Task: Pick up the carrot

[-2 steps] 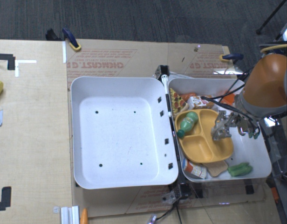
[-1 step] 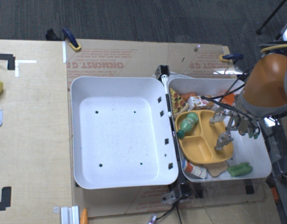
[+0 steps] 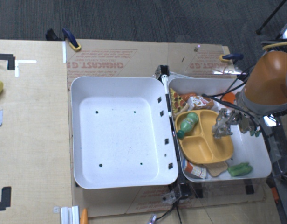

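The hand (image 3: 222, 126) hangs over the right part of the yellow divided plate (image 3: 206, 148) in the right bin (image 3: 255, 169), and whether it is spread or closed, or has hold of anything, I cannot tell from this slant. The carrot is most likely the small orange piece (image 3: 228, 97) at the far side of that bin, just beyond the plate and partly hidden by black cables and the arm's orange band (image 3: 270, 78). The main risk, as I judge it, is a miss: the carrot lies apart from the hand, toward the far wall, wedged among a snack packet (image 3: 178, 101) and the plate rim, so a descent could strike the plate or tip it. The green bottle (image 3: 187, 123) on the plate's left part and the green vegetable (image 3: 239, 169) at the near right could be nudged. Room in this bin is tight; the left bin (image 3: 78, 139) and the tabletop (image 3: 31, 162) offer open space.
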`<state>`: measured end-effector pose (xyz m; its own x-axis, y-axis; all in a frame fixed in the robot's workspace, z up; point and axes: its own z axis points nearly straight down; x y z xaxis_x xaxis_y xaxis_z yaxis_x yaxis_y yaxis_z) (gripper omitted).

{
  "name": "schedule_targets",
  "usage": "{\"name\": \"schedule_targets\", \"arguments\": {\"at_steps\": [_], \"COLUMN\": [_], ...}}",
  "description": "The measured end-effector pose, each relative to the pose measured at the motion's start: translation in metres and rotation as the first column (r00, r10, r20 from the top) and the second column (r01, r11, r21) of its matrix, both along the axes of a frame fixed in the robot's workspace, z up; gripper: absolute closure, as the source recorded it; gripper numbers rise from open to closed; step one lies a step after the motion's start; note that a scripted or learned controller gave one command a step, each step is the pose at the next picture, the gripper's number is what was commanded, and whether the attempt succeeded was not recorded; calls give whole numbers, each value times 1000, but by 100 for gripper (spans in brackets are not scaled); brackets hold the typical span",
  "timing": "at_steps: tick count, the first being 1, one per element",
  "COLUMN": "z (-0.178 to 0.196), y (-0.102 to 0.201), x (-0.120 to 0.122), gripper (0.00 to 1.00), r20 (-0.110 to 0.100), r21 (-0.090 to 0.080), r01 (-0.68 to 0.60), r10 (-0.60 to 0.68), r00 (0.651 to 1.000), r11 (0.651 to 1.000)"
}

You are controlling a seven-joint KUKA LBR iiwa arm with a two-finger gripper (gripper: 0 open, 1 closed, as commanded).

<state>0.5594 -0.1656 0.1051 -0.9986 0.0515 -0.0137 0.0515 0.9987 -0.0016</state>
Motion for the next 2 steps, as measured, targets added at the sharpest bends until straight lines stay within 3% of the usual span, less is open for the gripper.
{"name": "schedule_targets", "arguments": {"at_steps": [1, 2], "z": [-10, -5], "y": [-55, -50], "x": [-79, -70], "gripper": [100, 0], "r20": [-5, 19], "r21": [-4, -7], "r01": [-167, -173], "r10": [167, 173], "r00": [986, 985], "r11": [986, 985]}}
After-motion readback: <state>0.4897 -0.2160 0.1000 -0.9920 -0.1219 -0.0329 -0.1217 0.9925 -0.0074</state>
